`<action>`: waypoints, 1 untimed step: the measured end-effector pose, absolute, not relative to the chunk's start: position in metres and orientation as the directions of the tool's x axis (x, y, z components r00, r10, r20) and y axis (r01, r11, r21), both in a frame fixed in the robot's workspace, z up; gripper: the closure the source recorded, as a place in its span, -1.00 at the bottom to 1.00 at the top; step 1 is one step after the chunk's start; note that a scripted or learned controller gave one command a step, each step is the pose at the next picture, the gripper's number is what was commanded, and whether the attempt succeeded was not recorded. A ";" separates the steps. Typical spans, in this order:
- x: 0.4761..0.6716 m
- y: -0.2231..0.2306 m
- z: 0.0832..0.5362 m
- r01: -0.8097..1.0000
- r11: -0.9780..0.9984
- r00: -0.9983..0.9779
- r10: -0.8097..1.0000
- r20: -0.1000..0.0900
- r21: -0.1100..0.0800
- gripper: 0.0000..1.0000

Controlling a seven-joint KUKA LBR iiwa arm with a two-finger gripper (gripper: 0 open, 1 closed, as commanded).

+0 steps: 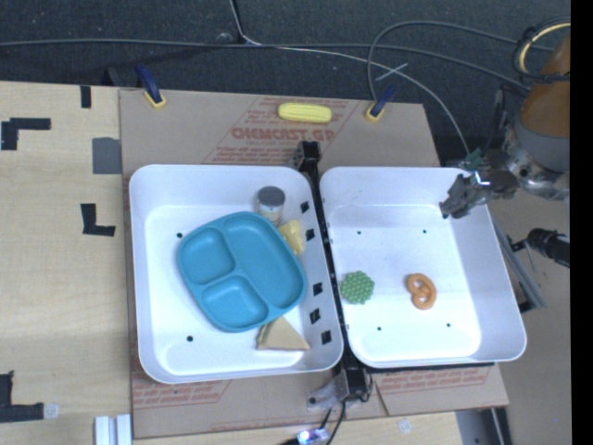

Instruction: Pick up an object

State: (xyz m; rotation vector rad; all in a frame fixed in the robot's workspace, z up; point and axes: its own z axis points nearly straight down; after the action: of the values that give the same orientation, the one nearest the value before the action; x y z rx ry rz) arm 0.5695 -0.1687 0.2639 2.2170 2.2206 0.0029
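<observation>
The right bin [463,248] holds a green bumpy ball [357,287] near its left wall and an orange pretzel [422,291] to the ball's right. In the left bin [148,248] lie a blue divided plate [241,269], a small grey can [271,200], a pale yellow piece [293,236] and a tan wedge [281,337]. My gripper [460,199] hangs over the right bin's upper right corner, well away from the pretzel and the ball, with nothing seen in it.
A yellow banana-like toy [304,113] rests on the cardboard behind the bins. Two clamps [153,92] pin the cardboard's back edge. Cables run across the dark floor at the top.
</observation>
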 end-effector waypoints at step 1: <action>0.576 -0.122 0.265 1.000 0.005 -0.005 1.000 0.000 0.000 1.00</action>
State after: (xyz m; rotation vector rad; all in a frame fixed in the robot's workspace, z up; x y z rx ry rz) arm 0.5757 -0.1221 0.2649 2.2160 2.2272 0.0003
